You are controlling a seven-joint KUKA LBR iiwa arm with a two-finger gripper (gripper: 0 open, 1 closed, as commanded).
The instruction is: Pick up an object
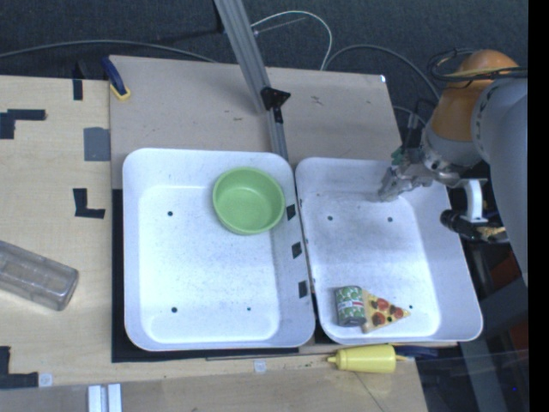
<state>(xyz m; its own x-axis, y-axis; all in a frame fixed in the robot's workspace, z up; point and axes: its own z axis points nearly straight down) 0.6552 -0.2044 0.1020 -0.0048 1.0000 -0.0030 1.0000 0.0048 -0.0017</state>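
A green bowl (249, 200) sits upright in the back right part of the left bin (146, 256). In the right bin (446, 273), near its front edge, lie a small green can (349, 305) and, touching its right side, a pizza slice toy (385, 311). My gripper (392, 185) hangs over the back right corner of the right bin, far from the can and pizza slice. Nothing shows between its fingers.
A yellow mustard bottle (367, 359) lies on the bench just in front of the right bin. A clear plastic container (33, 275) lies at the far left. A grey metal pole (249, 54) slants down to the gap between the bins.
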